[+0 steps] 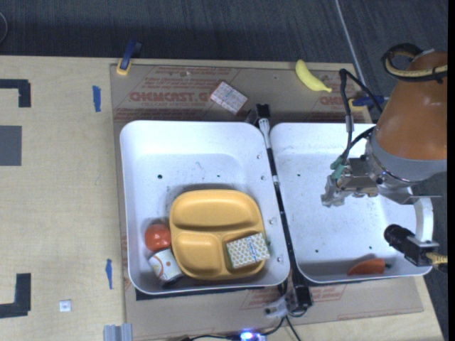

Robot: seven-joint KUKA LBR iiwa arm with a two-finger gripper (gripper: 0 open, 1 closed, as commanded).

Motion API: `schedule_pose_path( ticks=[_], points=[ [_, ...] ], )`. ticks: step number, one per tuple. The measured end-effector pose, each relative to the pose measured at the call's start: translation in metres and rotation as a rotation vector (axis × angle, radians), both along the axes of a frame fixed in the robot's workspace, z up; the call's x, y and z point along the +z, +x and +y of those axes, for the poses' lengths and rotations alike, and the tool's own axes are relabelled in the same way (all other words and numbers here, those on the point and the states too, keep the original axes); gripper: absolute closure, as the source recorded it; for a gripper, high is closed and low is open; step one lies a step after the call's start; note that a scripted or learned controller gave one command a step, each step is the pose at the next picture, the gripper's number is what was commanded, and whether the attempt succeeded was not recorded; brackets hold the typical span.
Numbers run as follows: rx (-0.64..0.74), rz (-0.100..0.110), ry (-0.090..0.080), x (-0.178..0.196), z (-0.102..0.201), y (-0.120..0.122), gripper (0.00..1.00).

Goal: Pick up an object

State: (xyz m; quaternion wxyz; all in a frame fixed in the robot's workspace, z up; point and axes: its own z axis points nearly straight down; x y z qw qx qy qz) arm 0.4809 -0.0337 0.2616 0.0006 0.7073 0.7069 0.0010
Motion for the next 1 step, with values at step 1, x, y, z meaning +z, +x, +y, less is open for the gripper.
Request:
schedule_pose_path(
  ticks=[1],
  points=[
    [0.0,0.005,0.0,-0.0371,-0.0019,-0.0016,1.0]
  ],
)
